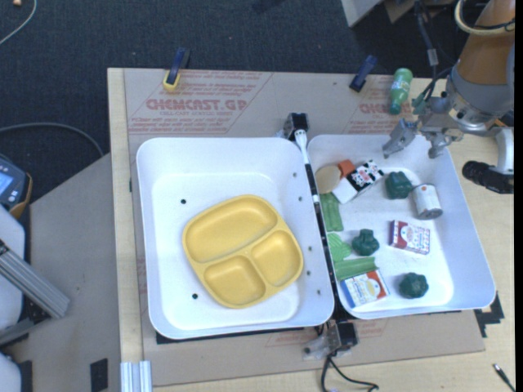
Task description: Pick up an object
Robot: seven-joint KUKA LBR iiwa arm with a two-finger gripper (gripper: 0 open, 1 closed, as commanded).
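My gripper [418, 141] hangs over the far edge of the right bin [467, 243], fingers spread apart with nothing between them. Below it lie a black-and-white spotted toy [367, 173], a dark green lump [398, 184] and a small grey can [426, 201]. Further toward the front sit a red-and-white carton [409, 237], two more green lumps [364, 242] [413, 285], a green packet [331, 213], and a red-blue-white box [363, 288]. A tan round piece [327, 178] rests near the bin's left wall.
The left bin [163, 170] holds a yellow three-compartment tray [242, 250]. A green bottle [400, 90] stands on the cardboard behind the right bin. Blue clamps [175, 69] [363, 73] grip the board's far edge. A black clip [296, 125] sits between the bins.
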